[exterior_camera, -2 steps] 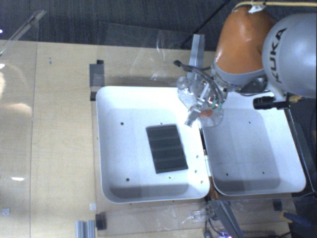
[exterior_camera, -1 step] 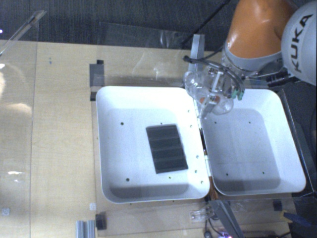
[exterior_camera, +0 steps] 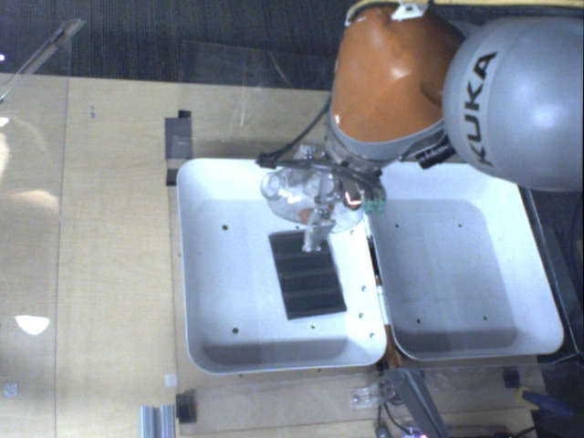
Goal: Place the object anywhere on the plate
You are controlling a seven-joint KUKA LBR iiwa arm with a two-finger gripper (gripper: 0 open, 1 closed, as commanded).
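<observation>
Plate [exterior_camera: 308,276], taking the dark ribbed slab to be it, lies flat in the left bin [exterior_camera: 205,272], nearer the front wall than the back and turned a little askew to the bin's sides. Its near end and middle are bare, and that is where a drop would land safest.

Just beyond it, the gripper [exterior_camera: 315,231] hangs over the plate's far end, a slim pale tip reaching down to about the slab's far edge. Whether the claw is wide, narrow or holding anything I cannot tell; the wrist hardware crowds it from above.

Beside the gripper, toward the bin's back wall, sits a pale glassy lump [exterior_camera: 285,190]. It may be the object or part of the tool; I cannot tell which, nor whether it touches the bin floor.

The step in hand looks like the placing itself. To do it well, I judge the arm [exterior_camera: 388,71] should come toward the plate's middle before letting go, since a release at the far edge risks the thing tipping off onto the bin floor. A low, slow release would help on the ribbed top.

The right bin [exterior_camera: 456,272] lies alongside, apart from the work.
</observation>
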